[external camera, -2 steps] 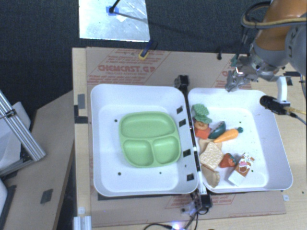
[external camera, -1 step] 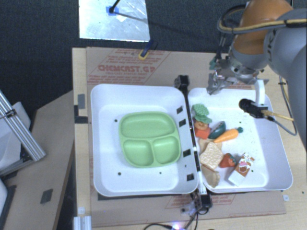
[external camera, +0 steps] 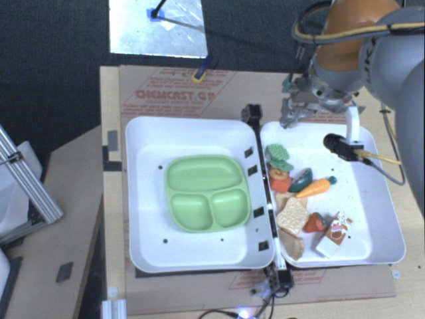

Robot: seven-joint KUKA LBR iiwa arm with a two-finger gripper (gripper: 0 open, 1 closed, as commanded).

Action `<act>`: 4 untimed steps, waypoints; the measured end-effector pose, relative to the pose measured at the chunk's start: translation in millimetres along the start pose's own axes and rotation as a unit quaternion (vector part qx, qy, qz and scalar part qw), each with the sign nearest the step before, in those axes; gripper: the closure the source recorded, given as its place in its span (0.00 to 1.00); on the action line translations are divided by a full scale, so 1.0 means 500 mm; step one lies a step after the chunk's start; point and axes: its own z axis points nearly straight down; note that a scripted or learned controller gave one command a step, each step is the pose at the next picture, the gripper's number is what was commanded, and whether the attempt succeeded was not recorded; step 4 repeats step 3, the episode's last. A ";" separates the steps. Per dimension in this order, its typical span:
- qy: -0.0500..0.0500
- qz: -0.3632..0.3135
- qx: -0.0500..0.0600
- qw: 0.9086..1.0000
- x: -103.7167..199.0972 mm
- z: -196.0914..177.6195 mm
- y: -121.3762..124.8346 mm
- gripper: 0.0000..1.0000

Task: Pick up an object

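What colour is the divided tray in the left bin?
Light green tray, seen in the camera view.

You have one fixed camera, mounted above bench, looking down at slant. Far edge of bench sits toward top of frame, near edge toward bottom. Both white bins fit fully in frame: left bin near centre, right bin toward right side. Arm enters from upper right, close to lens, so it looms large. Range is moderate: you see dark floor around bench too.
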 end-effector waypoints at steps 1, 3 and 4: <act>0.000 0.003 0.001 1.000 -0.012 -0.004 -0.025 1.00; -0.001 0.001 0.001 1.000 -0.007 0.033 -0.007 1.00; -0.001 0.001 0.001 1.000 -0.007 0.033 -0.007 1.00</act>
